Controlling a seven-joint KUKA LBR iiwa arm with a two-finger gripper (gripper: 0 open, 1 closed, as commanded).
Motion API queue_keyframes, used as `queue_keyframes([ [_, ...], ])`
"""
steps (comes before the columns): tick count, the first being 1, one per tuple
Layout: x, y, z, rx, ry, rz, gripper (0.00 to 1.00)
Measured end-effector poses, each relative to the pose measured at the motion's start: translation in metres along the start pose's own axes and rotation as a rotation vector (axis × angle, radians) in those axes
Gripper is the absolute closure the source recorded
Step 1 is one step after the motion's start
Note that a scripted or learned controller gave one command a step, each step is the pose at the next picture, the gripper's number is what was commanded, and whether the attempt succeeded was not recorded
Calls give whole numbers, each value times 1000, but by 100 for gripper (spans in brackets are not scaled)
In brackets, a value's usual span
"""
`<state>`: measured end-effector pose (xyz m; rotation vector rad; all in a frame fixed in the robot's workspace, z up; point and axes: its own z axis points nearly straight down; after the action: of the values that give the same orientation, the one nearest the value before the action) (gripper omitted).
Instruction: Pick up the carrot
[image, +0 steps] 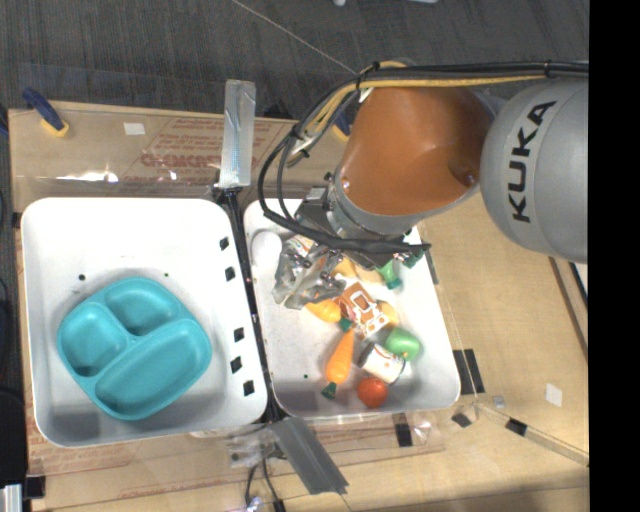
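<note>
- The arm (470, 170) reached in from the right, its orange band hanging over the back of the right bin (290, 395).
- The tool (300, 272) sat low in the back left part of that bin, a grey metal cluster just below the wrist; how far it was open could not be told, and nothing could be seen gripped in it.
- The carrot (340, 362) lay in the front half of the right bin, orange, its length running roughly front to back with the green stem end toward the front wall.
- The carrot was in front of the tool and a little to its right, apart from it, with other toy food between them.
- A red tomato (372, 392) rested just right of the carrot's front end, near the front wall.
- A green piece (403, 345) lay to the right of the carrot, with a white and orange item (366, 310) just behind it.
- A yellow piece (322, 310) lay close to the tool's lower edge.
- The left bin (60, 230) held a teal divided plate (134, 346) with three sections, set toward its front.
- Both bins stood side by side on the counter (510, 330).
</note>
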<state>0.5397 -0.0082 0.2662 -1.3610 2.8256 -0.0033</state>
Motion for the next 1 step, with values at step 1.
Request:
queue_keyframes([
  [1,-36,-107,19,-5,4,37,100],
])
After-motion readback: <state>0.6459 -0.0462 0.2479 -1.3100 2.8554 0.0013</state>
